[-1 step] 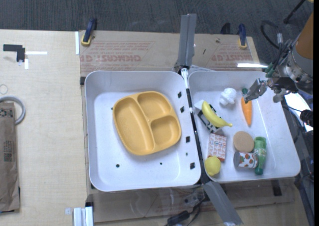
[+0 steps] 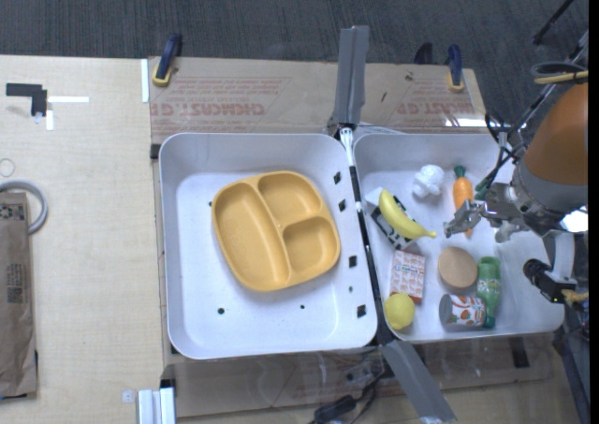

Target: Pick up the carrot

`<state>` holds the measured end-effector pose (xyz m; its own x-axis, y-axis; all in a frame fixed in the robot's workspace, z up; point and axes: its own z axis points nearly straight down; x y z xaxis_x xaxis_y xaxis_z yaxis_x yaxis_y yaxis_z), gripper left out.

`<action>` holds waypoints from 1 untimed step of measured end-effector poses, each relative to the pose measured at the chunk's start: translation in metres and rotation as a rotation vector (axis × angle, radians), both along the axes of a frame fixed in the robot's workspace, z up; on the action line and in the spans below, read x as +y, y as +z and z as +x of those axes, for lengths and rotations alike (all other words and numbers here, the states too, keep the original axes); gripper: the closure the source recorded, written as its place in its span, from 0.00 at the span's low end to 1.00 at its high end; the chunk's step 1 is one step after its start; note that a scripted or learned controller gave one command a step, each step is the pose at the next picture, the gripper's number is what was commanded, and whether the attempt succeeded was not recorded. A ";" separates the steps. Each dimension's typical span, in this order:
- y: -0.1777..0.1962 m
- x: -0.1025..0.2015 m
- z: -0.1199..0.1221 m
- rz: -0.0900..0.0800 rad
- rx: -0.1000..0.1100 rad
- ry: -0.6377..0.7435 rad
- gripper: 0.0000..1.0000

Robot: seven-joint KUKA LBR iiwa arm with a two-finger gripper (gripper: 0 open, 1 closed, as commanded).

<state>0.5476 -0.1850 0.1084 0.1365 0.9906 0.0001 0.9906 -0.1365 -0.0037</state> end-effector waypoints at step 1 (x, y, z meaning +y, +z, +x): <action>-0.017 -0.021 0.051 0.010 -0.003 -0.032 0.00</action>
